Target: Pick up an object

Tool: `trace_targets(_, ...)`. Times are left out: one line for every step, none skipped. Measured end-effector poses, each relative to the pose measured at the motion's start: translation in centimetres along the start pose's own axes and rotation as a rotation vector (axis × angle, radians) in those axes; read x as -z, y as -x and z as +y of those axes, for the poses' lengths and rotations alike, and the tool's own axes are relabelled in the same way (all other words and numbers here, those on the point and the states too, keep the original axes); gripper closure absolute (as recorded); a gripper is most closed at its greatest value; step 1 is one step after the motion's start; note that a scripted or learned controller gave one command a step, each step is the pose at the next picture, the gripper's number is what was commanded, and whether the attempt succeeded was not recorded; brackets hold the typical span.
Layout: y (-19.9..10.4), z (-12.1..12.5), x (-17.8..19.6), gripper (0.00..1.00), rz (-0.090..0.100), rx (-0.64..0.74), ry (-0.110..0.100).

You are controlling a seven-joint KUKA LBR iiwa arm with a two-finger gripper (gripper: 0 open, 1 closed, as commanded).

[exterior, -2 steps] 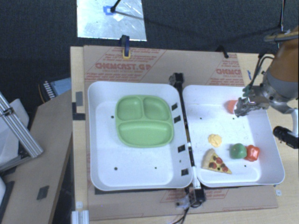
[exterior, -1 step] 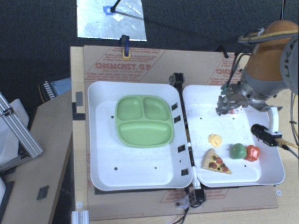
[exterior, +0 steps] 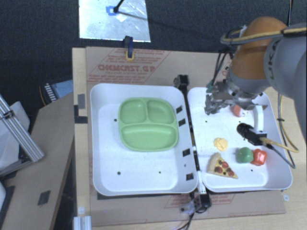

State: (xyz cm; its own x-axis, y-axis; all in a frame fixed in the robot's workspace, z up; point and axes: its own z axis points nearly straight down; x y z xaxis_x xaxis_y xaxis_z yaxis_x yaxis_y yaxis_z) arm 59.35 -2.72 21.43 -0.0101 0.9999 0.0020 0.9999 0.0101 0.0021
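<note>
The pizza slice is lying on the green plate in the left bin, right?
Not quite. The camera view shows the green plate in the left bin, but the pizza slice lies in the right bin, not on the plate.

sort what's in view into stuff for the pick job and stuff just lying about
For the job: end effector, and in the right bin a pizza slice, yellow piece, green pepper, red piece.

Lying about: green plate in the left bin, foil sheet.

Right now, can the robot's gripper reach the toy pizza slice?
Probably yes. The gripper hangs over the same bin, and the pizza slice lies flat in the open near its front wall, nothing on top.
</note>
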Motion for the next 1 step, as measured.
trace_targets(-5.34,1.37,-0.77,1.00,0.000,0.000,0.000)
